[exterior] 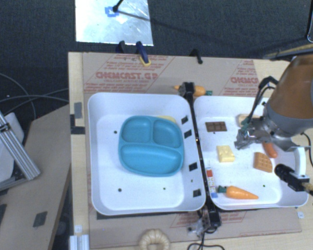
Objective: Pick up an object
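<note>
End effector (243,138) hangs low in the right bin (287,199); its grip state, I cannot tell. Cheese (225,153) lies just down-left of it, nearest target.

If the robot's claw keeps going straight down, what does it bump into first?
Probably the bare white floor of the right bin. The gripper hangs just right of the yellow cheese block, though depth is hard to judge.
</note>
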`<action>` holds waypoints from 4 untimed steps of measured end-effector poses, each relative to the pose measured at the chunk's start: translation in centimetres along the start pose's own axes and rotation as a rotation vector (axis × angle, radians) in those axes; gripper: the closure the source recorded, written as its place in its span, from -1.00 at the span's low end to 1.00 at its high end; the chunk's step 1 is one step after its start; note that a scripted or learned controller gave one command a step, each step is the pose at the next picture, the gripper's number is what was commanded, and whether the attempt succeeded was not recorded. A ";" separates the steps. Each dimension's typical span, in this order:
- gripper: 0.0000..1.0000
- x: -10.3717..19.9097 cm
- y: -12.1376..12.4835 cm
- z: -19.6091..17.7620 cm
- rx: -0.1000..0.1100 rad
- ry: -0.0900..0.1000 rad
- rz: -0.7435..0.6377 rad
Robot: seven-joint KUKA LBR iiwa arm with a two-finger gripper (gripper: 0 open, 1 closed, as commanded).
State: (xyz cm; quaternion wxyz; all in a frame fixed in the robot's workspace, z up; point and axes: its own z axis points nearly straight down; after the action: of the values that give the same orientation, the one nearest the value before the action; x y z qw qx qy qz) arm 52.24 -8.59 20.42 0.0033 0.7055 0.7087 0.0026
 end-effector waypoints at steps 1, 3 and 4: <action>1.00 0.0 0.2 -2.2 0.004 0.001 0.000; 1.00 8.8 -0.1 -2.6 0.005 0.003 -0.005; 1.00 9.5 -1.7 -1.7 0.008 0.001 -0.002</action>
State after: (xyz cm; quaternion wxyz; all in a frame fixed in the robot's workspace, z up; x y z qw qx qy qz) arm 50.48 0.93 22.05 -0.0001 0.7050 0.7092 0.0001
